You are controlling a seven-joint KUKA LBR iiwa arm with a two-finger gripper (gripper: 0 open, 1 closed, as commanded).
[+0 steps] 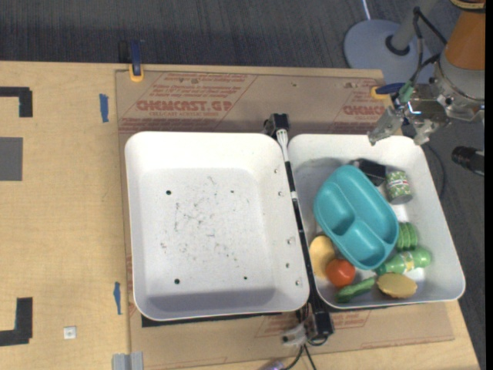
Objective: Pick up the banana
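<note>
Camera view: you see the banana in the right bin, half tucked under the teal tray. Likely light, smooth plastic; grip its exposed left end. Tomato touches it. End effector hovers at the bin's far corner; state: you cannot tell.

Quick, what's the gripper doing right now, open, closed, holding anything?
Gripper: cannot be told whether open or closed. It hangs over the far right corner of the right bin, with nothing seen held.
</note>
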